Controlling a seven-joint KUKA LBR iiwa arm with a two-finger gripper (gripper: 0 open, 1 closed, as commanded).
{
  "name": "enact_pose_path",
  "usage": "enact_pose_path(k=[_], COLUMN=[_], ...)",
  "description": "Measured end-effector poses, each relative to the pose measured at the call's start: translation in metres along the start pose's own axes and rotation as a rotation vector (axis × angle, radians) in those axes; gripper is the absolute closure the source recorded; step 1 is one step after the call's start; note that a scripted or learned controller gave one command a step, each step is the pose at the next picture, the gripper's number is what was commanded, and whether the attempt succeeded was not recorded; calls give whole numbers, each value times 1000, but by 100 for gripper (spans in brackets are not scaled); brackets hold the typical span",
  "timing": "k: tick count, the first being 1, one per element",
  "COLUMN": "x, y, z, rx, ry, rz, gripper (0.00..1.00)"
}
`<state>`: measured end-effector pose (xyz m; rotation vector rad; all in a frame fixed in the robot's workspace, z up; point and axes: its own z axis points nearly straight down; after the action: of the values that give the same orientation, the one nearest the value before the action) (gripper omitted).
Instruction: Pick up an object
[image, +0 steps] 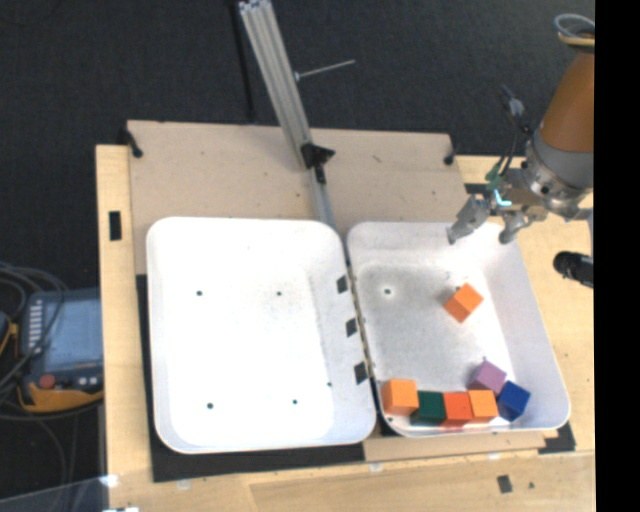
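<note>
The gripper (487, 226) hangs with fingers spread and nothing between them above the right bin's (530, 290) far edge, while the lone orange cube (463, 302) lies well below it, near the bin's middle.

A light wooden tabletop (115, 300) sits on a dark, speckled floor (120, 60). A flat tan board (220, 170) lies on top of it. A grey metal pole (285, 90) leans up from the middle toward the back. On the left, a small box with a screen (62, 345) sits among black wires (15, 285).
</note>
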<state>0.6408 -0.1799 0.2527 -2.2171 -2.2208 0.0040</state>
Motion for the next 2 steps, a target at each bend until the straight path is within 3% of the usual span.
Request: enact_pose_path(k=[1,2], x=[-1,-11], y=[1,5], z=[-3,49], rx=[-4,0], ry=[-3,-3], rz=[-2,3], gripper=[0,0])
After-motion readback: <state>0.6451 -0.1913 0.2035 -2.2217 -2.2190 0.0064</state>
